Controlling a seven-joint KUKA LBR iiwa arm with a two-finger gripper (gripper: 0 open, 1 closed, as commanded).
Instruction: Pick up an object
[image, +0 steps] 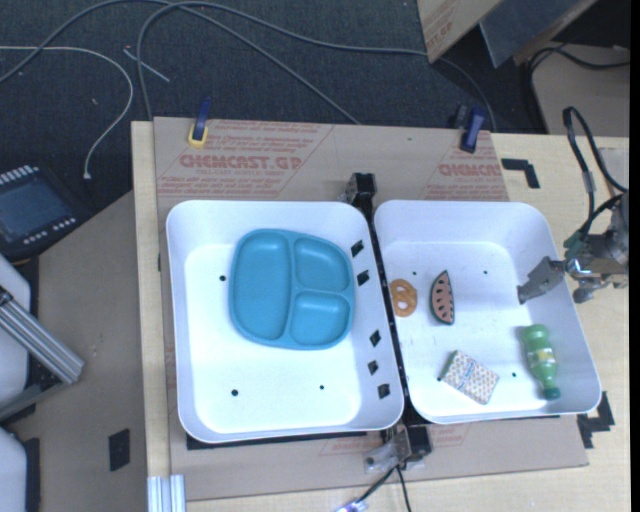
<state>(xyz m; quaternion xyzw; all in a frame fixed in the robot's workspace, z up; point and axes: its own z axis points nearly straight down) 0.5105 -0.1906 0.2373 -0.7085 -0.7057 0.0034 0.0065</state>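
Camera view: the end effector (545, 278) hangs at the right rim of the right bin (470, 215), low over its floor. Whether it is spread or pressed together cannot be told from this slant, and nothing sits in it.

Four things lie in that bin, all apart from one another. Nearest the end effector is the green bottle (541, 361), lying on its side by the right wall. It looks like light, stiff plastic with a smooth round body, so it may roll or slip; a pinch across the middle of the body, square to its length, seems safest. The patterned packet (470, 377) lies flat, looks soft and thin, and would be hard to get under. The watermelon slice (442, 298) and the pretzel (403, 297) look like small, light, rigid toys; the slice offers two flat faces to squeeze.

The left bin (200, 395) holds a blue tray (292, 288), broad and shallow, best taken by its rim.
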